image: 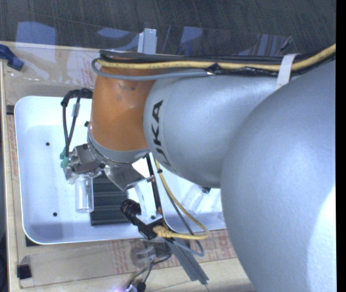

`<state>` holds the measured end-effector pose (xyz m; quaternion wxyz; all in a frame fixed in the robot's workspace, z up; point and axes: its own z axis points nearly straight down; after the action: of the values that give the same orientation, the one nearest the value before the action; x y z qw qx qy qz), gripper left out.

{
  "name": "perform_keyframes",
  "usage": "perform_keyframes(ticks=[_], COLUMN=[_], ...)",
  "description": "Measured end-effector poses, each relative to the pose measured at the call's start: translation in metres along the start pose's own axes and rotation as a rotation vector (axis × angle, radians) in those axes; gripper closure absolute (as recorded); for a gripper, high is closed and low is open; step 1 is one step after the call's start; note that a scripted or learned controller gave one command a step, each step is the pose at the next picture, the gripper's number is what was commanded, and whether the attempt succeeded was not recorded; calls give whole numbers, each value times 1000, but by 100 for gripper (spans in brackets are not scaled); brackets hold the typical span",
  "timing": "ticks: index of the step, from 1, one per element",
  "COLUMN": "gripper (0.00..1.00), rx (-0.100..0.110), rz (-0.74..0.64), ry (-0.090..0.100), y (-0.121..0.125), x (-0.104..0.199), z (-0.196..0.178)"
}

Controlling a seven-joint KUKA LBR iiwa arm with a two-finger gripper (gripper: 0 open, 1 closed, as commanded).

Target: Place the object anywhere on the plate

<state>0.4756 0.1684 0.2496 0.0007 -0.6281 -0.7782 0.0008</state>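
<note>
Camera view has the arm (221,132) hanging over the left bin (33,163), covering much of it; the claw (109,199) sits low there, its state impossible to tell, and object and plate cannot be made out

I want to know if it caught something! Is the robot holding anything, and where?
It cannot be told. The gripper hangs over the left bin, and the arm hides what is under it.

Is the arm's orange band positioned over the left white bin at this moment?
Yes, the orange band sits above the white bin, covering its right part.
</note>
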Motion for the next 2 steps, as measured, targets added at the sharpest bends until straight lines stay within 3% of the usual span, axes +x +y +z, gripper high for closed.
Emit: perform_keyframes(ticks=[1,2], gripper=[100,100], rx=[4,3], rz=[424,193], ry=[0,0], y=[-5,80], x=[-24,-20], z=[22,105])
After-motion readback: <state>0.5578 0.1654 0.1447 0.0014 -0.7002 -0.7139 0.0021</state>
